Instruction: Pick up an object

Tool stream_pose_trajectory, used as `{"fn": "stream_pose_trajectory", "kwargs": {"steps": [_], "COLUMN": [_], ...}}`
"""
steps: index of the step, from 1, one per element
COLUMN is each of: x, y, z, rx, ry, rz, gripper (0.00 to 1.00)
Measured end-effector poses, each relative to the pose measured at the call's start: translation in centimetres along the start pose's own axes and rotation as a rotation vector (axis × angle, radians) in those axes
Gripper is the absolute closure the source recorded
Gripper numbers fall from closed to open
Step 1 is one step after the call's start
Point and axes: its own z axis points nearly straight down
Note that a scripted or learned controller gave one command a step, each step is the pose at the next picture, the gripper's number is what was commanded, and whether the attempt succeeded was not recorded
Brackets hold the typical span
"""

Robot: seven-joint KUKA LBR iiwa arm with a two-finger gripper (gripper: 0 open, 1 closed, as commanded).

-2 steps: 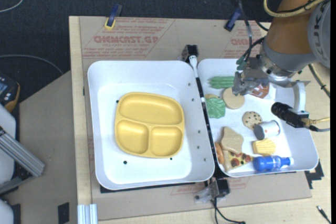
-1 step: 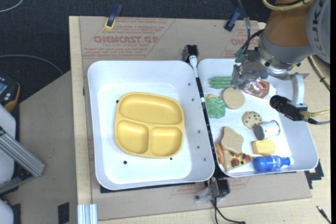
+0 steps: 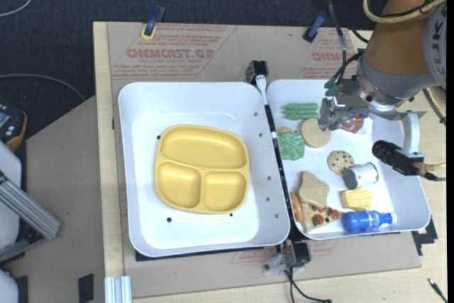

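Note:
The right bin (image 3: 418, 204) holds several toy foods: a green pea pod (image 3: 300, 110), a tan round cracker (image 3: 314, 133), a green leaf piece (image 3: 291, 145), a chocolate chip cookie (image 3: 340, 160), a small white and grey can (image 3: 360, 174), a bread slice (image 3: 313, 189), a yellow chip (image 3: 357, 198), a pizza slice (image 3: 318, 216) and a blue bottle (image 3: 367, 221). My gripper (image 3: 330, 117) hangs low over the bin's back part, just right of the cracker and beside a red and white item (image 3: 354, 125). Nothing shows between its fingers.
The left bin (image 3: 135, 152) bears a yellow three-compartment plate (image 3: 202, 168). A black clip (image 3: 257, 71) sits at the back where the bins meet. A black cylinder (image 3: 394, 156) on the arm juts over the right bin. Blue clamps hold the cardboard's back edge.

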Motion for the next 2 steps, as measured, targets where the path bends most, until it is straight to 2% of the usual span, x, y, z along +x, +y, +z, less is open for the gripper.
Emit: {"fn": "stream_pose_trajectory", "kwargs": {"steps": [2], "x": [0.77], "y": [0.37], "z": [0.73], "rx": [-0.001], "ry": [0.001], "rz": [-0.002], "gripper": [1.0]}}
